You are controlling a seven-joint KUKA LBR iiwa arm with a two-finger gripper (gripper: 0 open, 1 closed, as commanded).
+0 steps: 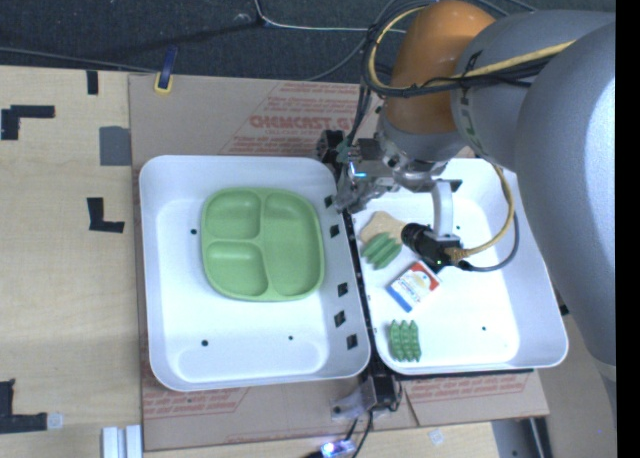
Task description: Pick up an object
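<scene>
Camera view: gripper (352,184) at far-left corner of right bin (520,351)

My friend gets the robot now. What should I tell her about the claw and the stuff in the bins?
Claw: low over the far left corner of the right bin, beside the wall between the bins; whether it is open or shut cannot be told.
Right bin: tan piece, green ridged piece, small packet, second green ridged piece.
Left bin: green divided plate.
Done: nothing looks lifted.
Left: grab one thing and raise it.
</scene>
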